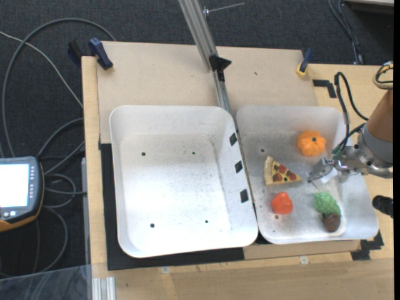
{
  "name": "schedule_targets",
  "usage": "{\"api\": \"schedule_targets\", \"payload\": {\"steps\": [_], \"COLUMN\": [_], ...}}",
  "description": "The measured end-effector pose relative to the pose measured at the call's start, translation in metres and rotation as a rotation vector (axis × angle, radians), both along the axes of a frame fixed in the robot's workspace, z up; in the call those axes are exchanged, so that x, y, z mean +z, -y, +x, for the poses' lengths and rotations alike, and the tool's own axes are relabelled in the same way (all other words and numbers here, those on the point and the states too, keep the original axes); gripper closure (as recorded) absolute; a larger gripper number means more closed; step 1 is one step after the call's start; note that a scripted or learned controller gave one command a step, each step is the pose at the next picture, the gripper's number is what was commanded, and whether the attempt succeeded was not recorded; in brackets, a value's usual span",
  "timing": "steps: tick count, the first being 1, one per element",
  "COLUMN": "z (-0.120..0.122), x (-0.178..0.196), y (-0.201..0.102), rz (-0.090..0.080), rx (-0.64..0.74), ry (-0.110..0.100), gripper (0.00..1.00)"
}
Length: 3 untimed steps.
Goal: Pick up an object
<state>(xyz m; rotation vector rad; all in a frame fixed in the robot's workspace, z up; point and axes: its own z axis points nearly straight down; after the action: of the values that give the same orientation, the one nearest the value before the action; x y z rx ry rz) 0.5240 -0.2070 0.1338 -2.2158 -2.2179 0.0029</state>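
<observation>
The right bin (275,127) holds several toy foods: an orange pumpkin (311,142), a pizza slice (279,172), a red pepper (282,203), a green leafy piece (324,202) and a brown piece (331,222) just below it. My gripper (319,170) hangs over the right bin's right half, between the pumpkin and the green piece and a little right of the pizza slice. Its fingers stand open, with nothing between them.
The left bin (169,180) lies beside the right one. A slanted metal pole (199,27) rises from between the bins at the back. Cables (344,95) run along the bench's right side. A pendant screen (15,189) sits at far left.
</observation>
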Motion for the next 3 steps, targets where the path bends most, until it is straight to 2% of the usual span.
{"api": "schedule_targets", "payload": {"steps": [1,2,3], "z": [-0.001,0.001,0.009], "x": [-0.044,-0.03,0.031], "y": [-0.001,0.0,0.005], "rz": [0.0,-0.001,-0.006], "rx": [-0.001,0.0,0.0], "ry": [0.0,0.007,0.013], "gripper": [0.0,1.0,1.0]}}
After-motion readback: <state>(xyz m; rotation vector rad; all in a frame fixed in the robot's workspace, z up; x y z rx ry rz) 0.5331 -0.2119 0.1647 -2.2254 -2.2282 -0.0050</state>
